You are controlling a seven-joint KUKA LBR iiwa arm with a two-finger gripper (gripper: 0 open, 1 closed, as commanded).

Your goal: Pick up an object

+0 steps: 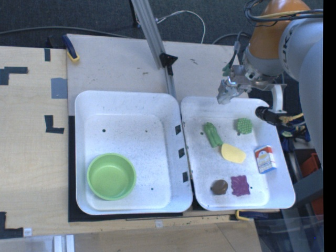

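Wooden tabletop carries two white bins; hand hovers over right bin's far rim, grip state unclear.

The small carton bears print too small to read.

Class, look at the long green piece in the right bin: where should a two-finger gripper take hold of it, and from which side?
Grip the green piece across its narrow middle, coming straight down from above. It lies flat and slanted, so the fingers should probably close across its short width. Its lower end sits close to the yellow piece, so stay clear of that end.
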